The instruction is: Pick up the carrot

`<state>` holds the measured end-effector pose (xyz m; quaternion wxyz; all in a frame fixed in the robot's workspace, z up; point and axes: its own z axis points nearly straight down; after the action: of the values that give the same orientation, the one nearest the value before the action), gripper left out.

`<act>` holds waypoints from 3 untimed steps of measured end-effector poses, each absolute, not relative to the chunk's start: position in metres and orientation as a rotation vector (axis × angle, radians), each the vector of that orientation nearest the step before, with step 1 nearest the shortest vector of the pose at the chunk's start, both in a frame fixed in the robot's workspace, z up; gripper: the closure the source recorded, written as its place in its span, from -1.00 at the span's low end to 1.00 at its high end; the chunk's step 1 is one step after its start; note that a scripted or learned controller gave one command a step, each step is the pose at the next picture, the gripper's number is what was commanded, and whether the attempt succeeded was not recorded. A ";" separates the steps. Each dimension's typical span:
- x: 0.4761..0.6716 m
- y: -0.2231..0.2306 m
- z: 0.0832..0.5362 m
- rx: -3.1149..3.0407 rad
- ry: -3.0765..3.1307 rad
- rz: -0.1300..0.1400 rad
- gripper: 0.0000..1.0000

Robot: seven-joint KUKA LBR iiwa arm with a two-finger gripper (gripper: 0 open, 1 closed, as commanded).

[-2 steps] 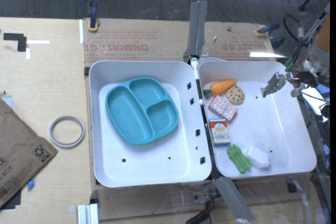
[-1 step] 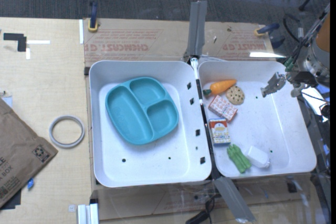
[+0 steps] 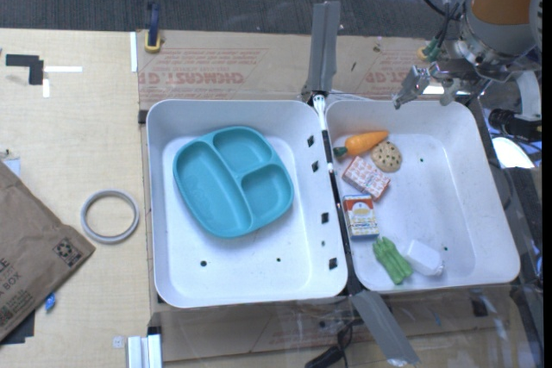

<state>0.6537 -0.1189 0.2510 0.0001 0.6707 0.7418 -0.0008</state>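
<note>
One carrot (image 3: pixel 366 140) lies at the right bin's (image 3: pixel 483 211) upper-left, touching a cookie (image 3: pixel 386 156). The gripper (image 3: pixel 426 88) hovers over the far rim, well apart; whether its fingers are apart, I cannot tell. A descent could clip the cookie or nearby divider. One blue tray (image 3: pixel 233 180), two boxes.

I see the bench (image 3: pixel 78 125) as a pale wooden top, with two white bins side by side at centre frame: the left bin (image 3: pixel 164 254) and the right bin (image 3: pixel 483 211). A sheet of brown cardboard (image 3: pixel 224 69) lies under their upper edges. At lower left sit a roll of tape (image 3: pixel 109 215) and a brown cardboard box (image 3: pixel 30 258).
</note>
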 end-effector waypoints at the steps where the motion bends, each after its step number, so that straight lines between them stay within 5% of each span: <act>1: 0.659 -0.100 0.166 1.970 2.448 -0.002 -1.00; 2: 0.667 -0.095 0.106 2.082 2.329 0.028 -1.00; 3: 0.667 -0.098 0.105 2.206 2.213 0.031 -1.00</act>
<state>0.6667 -0.0977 0.1054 0.0084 0.7060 0.7081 0.0101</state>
